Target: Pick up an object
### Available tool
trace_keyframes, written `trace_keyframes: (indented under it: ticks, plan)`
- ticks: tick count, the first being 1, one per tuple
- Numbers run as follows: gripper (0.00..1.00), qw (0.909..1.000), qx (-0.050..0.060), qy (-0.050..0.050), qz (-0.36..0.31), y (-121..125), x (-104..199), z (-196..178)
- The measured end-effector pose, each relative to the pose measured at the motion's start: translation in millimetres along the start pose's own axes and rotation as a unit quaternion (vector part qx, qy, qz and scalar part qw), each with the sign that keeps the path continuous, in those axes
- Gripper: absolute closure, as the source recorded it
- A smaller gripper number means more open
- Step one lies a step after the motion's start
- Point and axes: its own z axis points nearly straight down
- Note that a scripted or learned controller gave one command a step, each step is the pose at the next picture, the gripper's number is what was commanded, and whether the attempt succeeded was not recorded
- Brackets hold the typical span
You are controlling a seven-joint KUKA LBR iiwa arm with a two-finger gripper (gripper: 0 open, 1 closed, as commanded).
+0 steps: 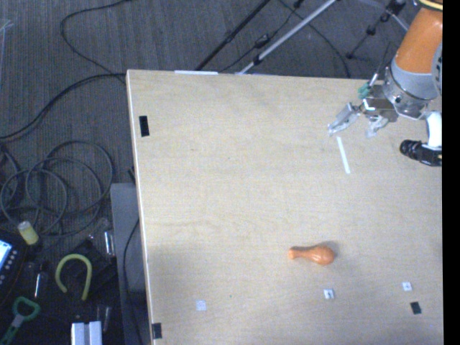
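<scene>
An orange gourd-shaped object (313,254) lies on its side on the tan board (230,185), low and right of the middle. A thin white stick (343,155) lies higher up, towards the right. My gripper (357,126) hangs at the upper right, just above the stick's top end, on the grey arm with its orange band (419,40). Its fingers (341,123) are spread open and nothing is between them. The orange object is well below the gripper and slightly to the left.
A black part (421,152) sticks in from the right edge below the wrist. Small white and black tags (328,293) dot the board's lower edge, and a black tag (144,126) sits at its left side. Cables and tools (50,192) cover the floor to the left.
</scene>
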Motion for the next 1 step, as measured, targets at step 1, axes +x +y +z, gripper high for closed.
trace_keyframes:
  ticks: [1]
  plan:
    - [0.0, 0.9999, 0.001, 0.0, -0.013, -0.4, 1.1, 129.6]
